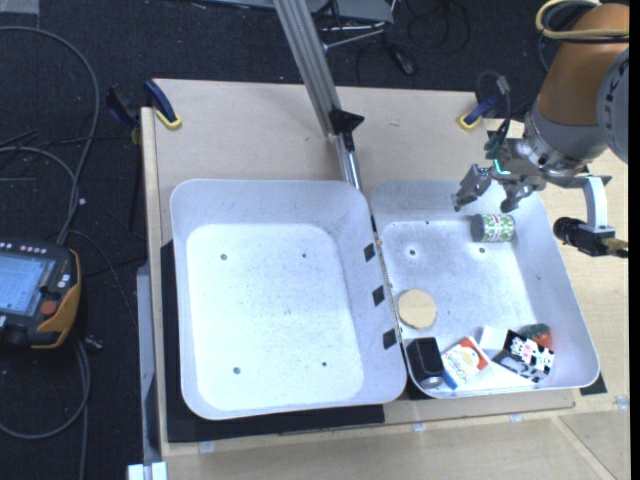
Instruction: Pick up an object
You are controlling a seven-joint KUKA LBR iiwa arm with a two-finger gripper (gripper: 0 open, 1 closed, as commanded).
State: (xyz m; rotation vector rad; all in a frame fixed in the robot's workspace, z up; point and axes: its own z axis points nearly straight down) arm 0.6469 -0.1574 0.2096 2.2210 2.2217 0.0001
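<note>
My gripper [490,196] hangs open over the far part of the right bin [560,268], with nothing between its fingers. Just below and to the right of it a small green-and-white can [494,228] lies on its side on the bin floor. Nearer the front lie a tan round disc [418,309], a black block [425,358], an orange-and-white packet [464,359] and a black-and-white patterned item [528,351] with a bit of red and green on it.
The left bin [270,303] sits beside the right one, joined by black clips. A slanted metal pole [310,58] rises at the back. Yellow-handled clamps [160,108] [478,116] grip the bench's far edge. A teach pendant [35,288] lies off the bench at left.
</note>
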